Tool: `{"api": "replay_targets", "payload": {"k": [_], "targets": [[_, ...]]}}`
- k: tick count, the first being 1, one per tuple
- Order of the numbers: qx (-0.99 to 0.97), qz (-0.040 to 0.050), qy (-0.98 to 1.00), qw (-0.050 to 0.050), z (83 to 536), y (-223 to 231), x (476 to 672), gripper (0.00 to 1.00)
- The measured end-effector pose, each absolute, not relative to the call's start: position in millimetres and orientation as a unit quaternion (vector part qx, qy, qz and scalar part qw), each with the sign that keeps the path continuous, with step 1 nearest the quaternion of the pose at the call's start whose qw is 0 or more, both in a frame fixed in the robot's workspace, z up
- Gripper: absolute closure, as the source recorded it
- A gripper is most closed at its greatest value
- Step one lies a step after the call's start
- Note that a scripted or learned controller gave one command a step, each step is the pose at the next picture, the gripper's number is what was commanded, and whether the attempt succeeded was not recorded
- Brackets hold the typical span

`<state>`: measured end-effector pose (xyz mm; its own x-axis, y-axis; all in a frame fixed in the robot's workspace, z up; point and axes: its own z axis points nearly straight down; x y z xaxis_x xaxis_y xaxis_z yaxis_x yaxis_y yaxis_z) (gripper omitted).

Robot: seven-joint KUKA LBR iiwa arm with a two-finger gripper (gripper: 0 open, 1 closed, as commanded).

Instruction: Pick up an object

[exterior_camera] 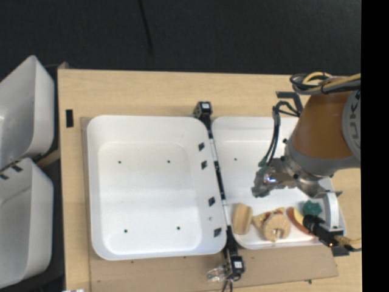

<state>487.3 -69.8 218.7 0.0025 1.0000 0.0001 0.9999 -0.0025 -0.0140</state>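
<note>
Camera view gives us the arm [325, 132] over the right bin [243, 139]. Our gripper [265, 184] hangs near centre; we cannot tell its state. Wooden pieces [261, 221] cluster at six o'clock, so a straight descent likely misses them.

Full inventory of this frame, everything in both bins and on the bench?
Left bin: 1, white, left half of the bench.
Right bin: 1, white, beside it on the right.
Wooden block: 1, tan, near-left corner of the right bin.
Toy pieces: a small heap, tan and beige, right of the block.
Red-edged piece: 1, red and tan, right of the heap.
Green item: 1, teal, near the right rim.
Bench: 1, light wood.
Arm: 1, grey with orange band, over the right bin.
Gripper: 1, metallic, above the bin floor.
</note>
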Motion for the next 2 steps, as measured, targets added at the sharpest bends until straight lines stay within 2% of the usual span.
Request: {"api": "replay_targets", "payload": {"k": [1, 2], "targets": [[-0.708, -0.0010, -0.707, -0.002, 237.7, -70.0, 491.0, 1.00], [-0.709, -0.0011, -0.705, -0.002, 237.3, -69.9, 491.0, 0.00]]}}
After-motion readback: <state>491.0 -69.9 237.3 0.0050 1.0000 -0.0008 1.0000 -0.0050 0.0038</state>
